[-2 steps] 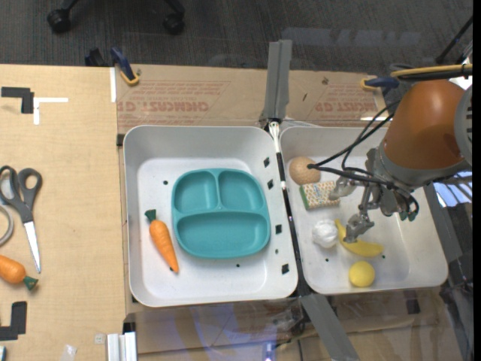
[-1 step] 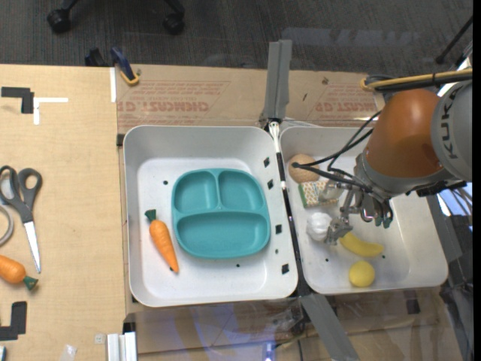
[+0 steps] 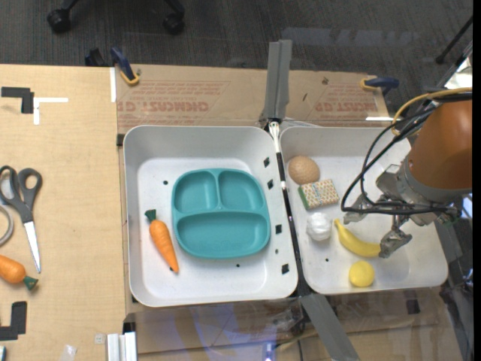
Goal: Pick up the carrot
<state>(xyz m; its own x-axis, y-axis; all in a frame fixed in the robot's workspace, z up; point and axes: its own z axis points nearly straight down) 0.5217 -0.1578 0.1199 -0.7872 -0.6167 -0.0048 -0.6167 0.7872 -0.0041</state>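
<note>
an orange carrot with a green stub lies left of centre beside a teal divided plastic plate; the gripper hovers at lower right, jaws spread and holding nothing, over a curved yellow banana.

The carrot lies in the left bin, just beside a teal divided plate. Over in the right bin, the gripper hangs open above a banana, with nothing between its fingers.

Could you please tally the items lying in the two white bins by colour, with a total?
Orange: 1, the carrot
Teal: 1, the divided plate
Tan: 1, the egg-shaped item
Yellow: 2, the banana and the lemon
White: 1, the small white item
Speckled green-edged: 1, the sponge block
Total: 7
</note>
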